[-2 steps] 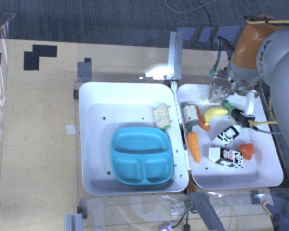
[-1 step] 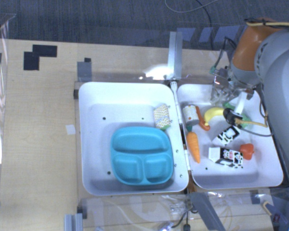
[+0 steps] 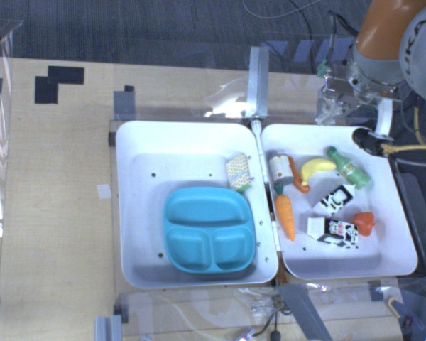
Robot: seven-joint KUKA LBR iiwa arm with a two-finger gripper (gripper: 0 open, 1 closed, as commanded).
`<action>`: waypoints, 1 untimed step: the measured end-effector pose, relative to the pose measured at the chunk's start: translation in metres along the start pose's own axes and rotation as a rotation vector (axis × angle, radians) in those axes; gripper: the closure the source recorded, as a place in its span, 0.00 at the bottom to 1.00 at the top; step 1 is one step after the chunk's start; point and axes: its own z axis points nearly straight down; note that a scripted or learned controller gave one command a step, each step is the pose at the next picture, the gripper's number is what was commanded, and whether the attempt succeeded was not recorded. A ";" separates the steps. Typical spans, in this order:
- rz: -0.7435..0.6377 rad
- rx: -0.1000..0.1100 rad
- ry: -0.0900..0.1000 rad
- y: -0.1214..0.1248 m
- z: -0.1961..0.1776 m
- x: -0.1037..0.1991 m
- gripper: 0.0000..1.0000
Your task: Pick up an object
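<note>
Best lowered squarely over the banana (image 3: 318,167) in the right bin (image 3: 396,258), clear of its neighbours, from above the far rim, end effector (image 3: 339,105) spread undeterminable.

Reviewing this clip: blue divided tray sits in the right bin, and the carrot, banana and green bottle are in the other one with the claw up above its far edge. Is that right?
Not quite. The blue divided tray sits in the left bin, not the right. The carrot, banana and green bottle lie in the right bin, and the claw is above that bin's far edge, as the camera view shows.
</note>
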 end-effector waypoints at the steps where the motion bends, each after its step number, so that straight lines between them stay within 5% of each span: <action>1: 0.214 0.003 0.000 -0.009 -0.029 0.053 1.00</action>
